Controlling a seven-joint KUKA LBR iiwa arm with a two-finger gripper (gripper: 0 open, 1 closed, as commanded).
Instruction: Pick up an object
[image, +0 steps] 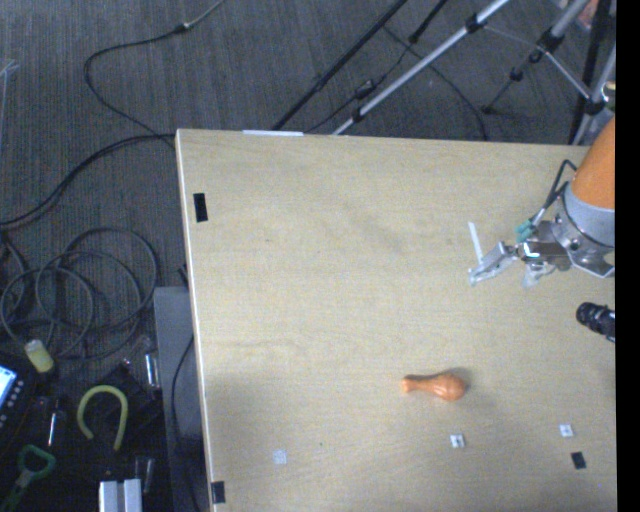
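- The surface in view is a pale wooden bench top (330, 260); no white bins can be made out on it from this angle.
- The gripper (482, 258) hangs over the right part of the bench, roughly midway between far and near edges, on the end of the arm (598, 195) that comes in from the right edge.
- Its two pale fingers (474, 240) look spread apart, one pointing toward the far edge and the other lying lower, with nothing between them; the blur makes this a reading, not a certainty.
- The only graspable thing on the bench is a small orange object (436, 386), bulbous at its right end and tapering to a thin neck at its left, lying on its side.
- It sits nearer the near edge than the gripper does, slightly to the gripper's left, well apart from it and untouched.
- A few tiny white and dark markers (457, 440) lie near the near right corner; they look flat and are not likely targets.
- Judged step: the approach, with the pick not yet begun.
- The next move calls for shifting toward the near edge until the fingers straddle the orange object, then descending.
- Closing across the bulbous end seems safer than across the neck, since the rounded body may roll or slip out.
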